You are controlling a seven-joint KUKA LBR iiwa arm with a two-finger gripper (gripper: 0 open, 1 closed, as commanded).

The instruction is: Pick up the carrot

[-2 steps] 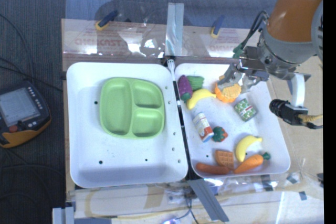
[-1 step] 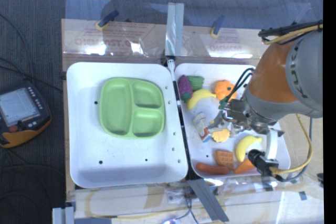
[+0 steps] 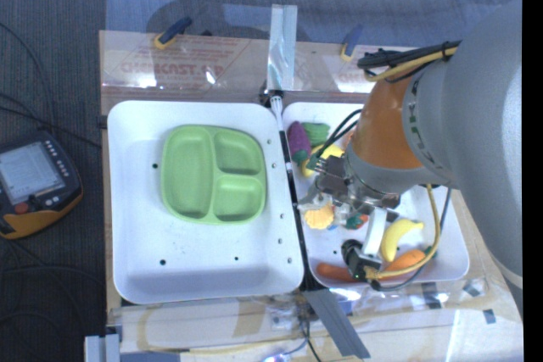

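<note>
Camera view: gripper (image 3: 339, 203) hangs left of the banana (image 3: 399, 235), and I cannot tell how its jaws stand. The carrot (image 3: 409, 258) lies just beside the banana's near side. A clean pick likely means straddling the carrot's width, clear of the banana.

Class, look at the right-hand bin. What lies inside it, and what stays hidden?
Seen: a purple toy, a green toy, a banana and, likely, the carrot at the front wall. The arm covers the bin's middle and right, so anything beneath is hidden.

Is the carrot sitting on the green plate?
No, the carrot lies in the right bin near its front edge, while the green plate sits in the left bin.
</note>
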